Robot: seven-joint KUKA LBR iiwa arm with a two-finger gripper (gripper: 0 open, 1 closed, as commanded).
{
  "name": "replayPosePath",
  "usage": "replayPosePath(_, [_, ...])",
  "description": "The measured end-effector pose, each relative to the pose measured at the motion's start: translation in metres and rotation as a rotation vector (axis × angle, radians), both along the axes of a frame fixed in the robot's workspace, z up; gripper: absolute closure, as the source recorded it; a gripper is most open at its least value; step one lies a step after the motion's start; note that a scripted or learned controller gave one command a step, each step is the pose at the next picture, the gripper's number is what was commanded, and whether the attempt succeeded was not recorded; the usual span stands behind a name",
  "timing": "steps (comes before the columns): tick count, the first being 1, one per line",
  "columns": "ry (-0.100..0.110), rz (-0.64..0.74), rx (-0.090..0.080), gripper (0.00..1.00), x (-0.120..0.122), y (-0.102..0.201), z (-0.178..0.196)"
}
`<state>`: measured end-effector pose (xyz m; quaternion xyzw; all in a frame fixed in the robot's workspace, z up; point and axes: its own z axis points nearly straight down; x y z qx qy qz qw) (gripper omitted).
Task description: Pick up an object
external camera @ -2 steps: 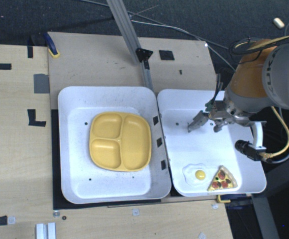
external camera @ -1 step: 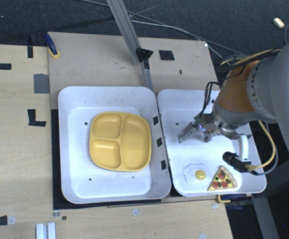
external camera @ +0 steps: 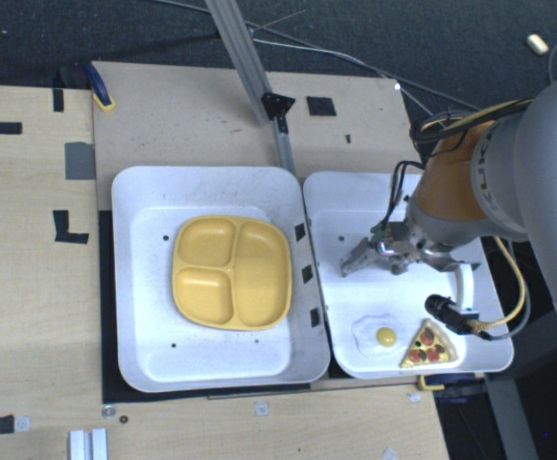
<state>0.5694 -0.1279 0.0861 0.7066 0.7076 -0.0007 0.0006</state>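
Note:
My gripper (external camera: pixel 374 261) hangs low over the middle of the right bin (external camera: pixel 328 209), with the grey arm and its orange band reaching in from the right. Its two fingers are spread apart, so it is open, and I see only white bin floor between them. A fried egg toy (external camera: pixel 382 334) lies near the bin's front edge, below the gripper. Just right of the egg lies a pizza slice toy (external camera: pixel 429 345). Neither toy touches the fingers.
The left bin (external camera: pixel 129 257) holds a yellow three-compartment plate (external camera: pixel 231 271). A metal rod (external camera: pixel 244 51) slants down from the top to the wall between the bins. Cables loop beside the arm at the right bin's right side.

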Motion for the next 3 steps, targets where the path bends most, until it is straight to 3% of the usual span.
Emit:
replayPosePath(1, [-0.005, 0.001, -0.001, 1.0, 0.002, 0.0, 0.012])
replayPosePath(3, [-0.003, 0.0, 0.002, 1.0, -0.01, 0.001, 0.113])
